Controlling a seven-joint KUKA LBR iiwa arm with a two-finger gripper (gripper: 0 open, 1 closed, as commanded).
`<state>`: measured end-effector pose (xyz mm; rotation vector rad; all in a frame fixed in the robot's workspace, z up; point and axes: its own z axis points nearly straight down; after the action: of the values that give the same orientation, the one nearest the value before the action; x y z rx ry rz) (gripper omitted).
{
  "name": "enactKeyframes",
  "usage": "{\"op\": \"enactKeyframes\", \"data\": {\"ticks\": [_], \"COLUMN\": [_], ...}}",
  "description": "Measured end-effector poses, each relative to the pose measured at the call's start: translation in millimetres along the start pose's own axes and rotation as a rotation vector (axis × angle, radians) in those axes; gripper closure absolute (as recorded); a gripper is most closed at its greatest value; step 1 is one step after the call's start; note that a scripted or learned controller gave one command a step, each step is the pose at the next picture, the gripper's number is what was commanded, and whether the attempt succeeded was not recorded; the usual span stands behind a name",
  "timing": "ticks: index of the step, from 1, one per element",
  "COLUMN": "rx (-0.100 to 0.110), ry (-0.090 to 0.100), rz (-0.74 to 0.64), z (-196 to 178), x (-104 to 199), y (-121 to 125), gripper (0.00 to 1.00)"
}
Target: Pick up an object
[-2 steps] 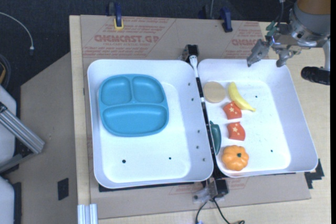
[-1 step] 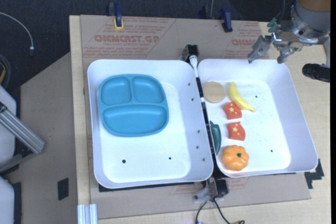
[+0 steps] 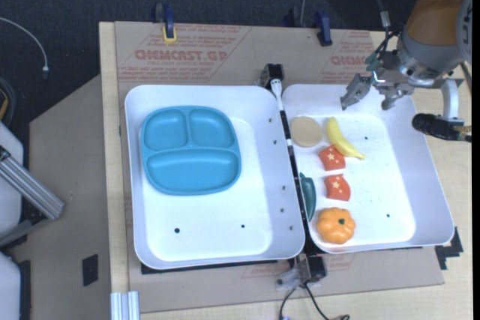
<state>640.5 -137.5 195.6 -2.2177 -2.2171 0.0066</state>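
My gripper (image 3: 372, 95) hangs over the far end of the right bin (image 3: 401, 183), its two fingers spread open with nothing between them. Below and to its left lie a tan round cookie (image 3: 305, 131) and a yellow banana (image 3: 342, 139). Nearer the front sit two red pieces (image 3: 333, 158) (image 3: 337, 187), one behind the other, and an orange pumpkin (image 3: 335, 225). A dark teal piece (image 3: 307, 195) leans at the bin's left wall. All the objects lie apart from the gripper.
The left bin (image 3: 217, 236) holds a blue divided plate (image 3: 191, 149). A black fitting (image 3: 439, 126) sticks out at the right beside the arm (image 3: 439, 19). Clamps (image 3: 169, 22) hold the board at the back edge.
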Motion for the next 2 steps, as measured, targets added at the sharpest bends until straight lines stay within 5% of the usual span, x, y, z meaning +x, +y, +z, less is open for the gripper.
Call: {"op": "enactKeyframes", "data": {"ticks": [2], "rx": [-0.003], "ry": [0.000], "rz": [-0.001], "z": [107], "x": [-7], "y": [7], "gripper": [0.00]}}
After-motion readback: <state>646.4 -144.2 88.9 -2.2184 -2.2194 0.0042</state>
